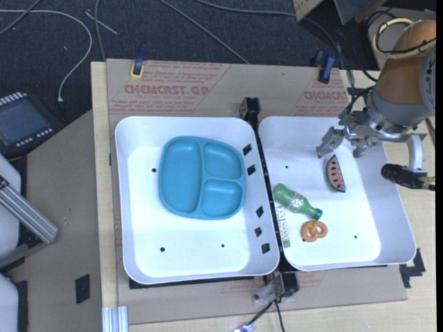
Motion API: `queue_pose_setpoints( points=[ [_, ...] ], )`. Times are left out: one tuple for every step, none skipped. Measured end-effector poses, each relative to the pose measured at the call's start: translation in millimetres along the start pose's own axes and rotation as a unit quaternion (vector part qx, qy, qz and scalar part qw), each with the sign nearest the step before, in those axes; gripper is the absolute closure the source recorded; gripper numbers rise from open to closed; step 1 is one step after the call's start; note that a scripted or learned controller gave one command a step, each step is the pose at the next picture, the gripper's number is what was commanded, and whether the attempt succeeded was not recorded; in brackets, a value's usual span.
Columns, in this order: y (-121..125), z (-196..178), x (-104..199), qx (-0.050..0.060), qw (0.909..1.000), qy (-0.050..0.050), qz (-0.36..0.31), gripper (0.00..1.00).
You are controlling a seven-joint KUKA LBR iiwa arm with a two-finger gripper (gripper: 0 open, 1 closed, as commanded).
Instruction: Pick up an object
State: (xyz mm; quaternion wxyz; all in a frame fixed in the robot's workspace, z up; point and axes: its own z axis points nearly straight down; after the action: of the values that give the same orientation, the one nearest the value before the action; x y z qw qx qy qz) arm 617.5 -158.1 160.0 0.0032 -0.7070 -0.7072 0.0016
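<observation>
My gripper [346,142] hangs over the back of the right bin [387,244] with its two fingers spread apart and nothing between them. Just below it, slightly toward the front, lies a watermelon slice [336,173], red with a dark rind. A green bottle [295,202] lies tilted near the bin's left wall. In front of the bottle sits an orange pretzel [313,230]. The gripper touches none of them.
The left bin [138,254] holds a blue divided plate [202,177]. A black divider with clips [256,178] runs between the bins. The arm's orange band [408,68] and grey wrist rise at the upper right. Cables trail across the floor behind the bench.
</observation>
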Motion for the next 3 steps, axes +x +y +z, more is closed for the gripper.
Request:
queue_pose_setpoints(
  points=[
    [7,57,-6,0.0,1.0,0.0,0.0,0.0],
    [8,42,-6,-0.004,1.0,-0.001,0.0,1.0],
    [17,-7,-10,-0.007,1.0,-0.002,0.0,1.0]
  ],
)
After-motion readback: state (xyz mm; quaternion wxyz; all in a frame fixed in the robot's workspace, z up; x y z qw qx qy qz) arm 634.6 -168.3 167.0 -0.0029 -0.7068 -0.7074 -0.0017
